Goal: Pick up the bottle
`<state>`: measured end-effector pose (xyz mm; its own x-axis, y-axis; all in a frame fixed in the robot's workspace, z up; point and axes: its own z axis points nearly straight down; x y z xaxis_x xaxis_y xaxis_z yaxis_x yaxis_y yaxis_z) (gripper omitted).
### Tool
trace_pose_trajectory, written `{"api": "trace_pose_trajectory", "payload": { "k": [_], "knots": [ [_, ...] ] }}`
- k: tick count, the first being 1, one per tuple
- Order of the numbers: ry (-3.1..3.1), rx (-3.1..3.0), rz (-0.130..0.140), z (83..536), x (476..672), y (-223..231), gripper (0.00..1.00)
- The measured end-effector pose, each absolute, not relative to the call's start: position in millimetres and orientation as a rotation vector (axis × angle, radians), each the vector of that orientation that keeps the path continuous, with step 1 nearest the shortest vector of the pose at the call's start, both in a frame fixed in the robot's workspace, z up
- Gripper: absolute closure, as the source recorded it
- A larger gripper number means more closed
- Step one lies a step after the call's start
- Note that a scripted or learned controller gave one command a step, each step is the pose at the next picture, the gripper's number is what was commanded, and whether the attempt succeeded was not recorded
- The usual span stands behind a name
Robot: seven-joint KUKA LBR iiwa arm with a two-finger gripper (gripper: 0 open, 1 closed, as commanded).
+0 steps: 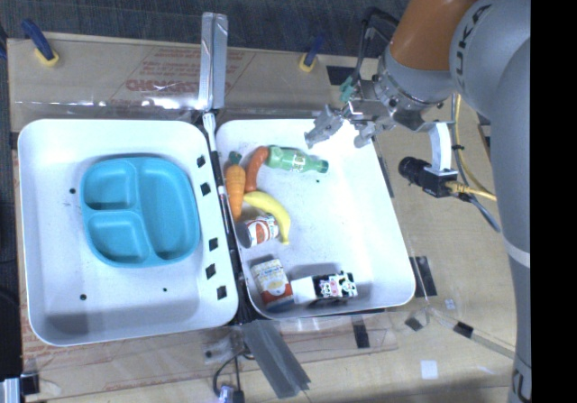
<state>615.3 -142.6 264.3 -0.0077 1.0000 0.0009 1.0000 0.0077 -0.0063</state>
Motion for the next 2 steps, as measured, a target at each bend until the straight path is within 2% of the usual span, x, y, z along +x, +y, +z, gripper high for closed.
{"api": "trace_pose_trajectory", "payload": {
  "k": [1,2],
  "knots": [
    [-2.257,-2.178,0.007,144,621.8,-109,0.0],
    [-2.319,-2.115,0.003,106,638.6,-172,0.0]
  ]
}}
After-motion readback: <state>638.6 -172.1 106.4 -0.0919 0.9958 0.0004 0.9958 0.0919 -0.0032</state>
